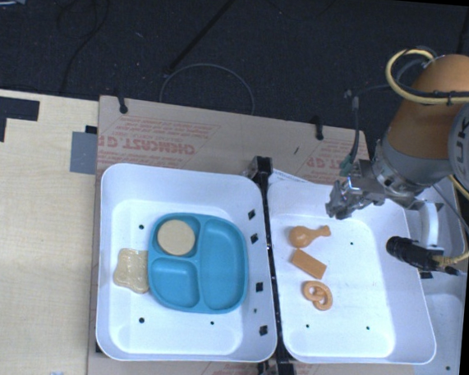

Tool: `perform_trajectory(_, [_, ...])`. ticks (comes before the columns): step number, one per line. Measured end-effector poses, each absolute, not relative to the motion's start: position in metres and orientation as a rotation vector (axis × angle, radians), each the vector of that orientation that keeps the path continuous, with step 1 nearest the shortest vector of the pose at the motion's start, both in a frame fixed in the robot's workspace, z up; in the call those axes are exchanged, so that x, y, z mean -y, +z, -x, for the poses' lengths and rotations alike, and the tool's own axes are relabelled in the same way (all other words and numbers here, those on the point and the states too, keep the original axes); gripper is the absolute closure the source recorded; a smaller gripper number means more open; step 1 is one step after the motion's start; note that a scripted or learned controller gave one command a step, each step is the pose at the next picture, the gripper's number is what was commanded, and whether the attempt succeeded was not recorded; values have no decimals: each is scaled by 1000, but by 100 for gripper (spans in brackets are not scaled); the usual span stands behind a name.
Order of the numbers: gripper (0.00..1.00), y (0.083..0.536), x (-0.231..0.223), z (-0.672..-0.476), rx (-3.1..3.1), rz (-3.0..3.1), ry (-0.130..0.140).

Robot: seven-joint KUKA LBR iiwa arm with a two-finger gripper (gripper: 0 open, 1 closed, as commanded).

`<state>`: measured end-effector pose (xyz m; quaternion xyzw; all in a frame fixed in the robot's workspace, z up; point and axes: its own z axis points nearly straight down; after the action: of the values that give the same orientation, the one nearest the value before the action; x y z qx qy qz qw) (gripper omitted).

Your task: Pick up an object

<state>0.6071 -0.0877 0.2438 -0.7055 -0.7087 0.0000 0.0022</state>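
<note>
Lying in the right bin, a pretzel-shaped piece is seen nearest, then an orange block, then a tan drumstick-shaped piece. Left of that bin, a blue divided tray is seen holding a round tan disc, with a pale piece touching its left edge. Above the right bin's far rim, the tool is poised; its opening cannot be told. Mirrored red print on the cardboard beyond is hard to read.

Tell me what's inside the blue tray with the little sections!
The blue tray holds one round tan cracker-like piece in its upper-left section. The other sections look bare. A pale toast-like piece lies beside the tray. Whatever is beneath the tray is covered.
</note>
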Motion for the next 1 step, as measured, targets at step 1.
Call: perform_trajectory(1, [100, 239, 45, -591, 2222, 2214, 3])
